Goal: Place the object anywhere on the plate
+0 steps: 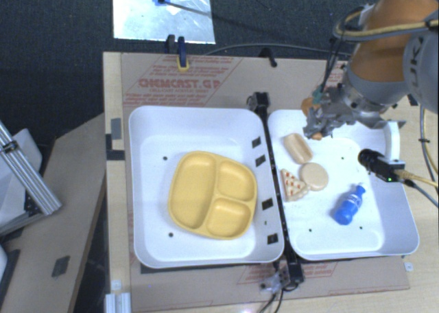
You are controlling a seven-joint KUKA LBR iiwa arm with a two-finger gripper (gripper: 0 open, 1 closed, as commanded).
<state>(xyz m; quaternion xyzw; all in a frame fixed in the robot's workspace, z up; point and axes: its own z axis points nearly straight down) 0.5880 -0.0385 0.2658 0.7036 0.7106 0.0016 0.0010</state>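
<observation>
The gripper (317,128) hovers with nothing visibly pinched; its spread I cannot tell. The bread roll (298,147) lies just below-left; drop squarely over it, then carry left to the yellow plate (212,195).

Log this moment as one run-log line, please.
gripper: over right bin's far edge, near bread roll | plate: left bin, nothing on it | bottle, pizza slice: right bin
</observation>
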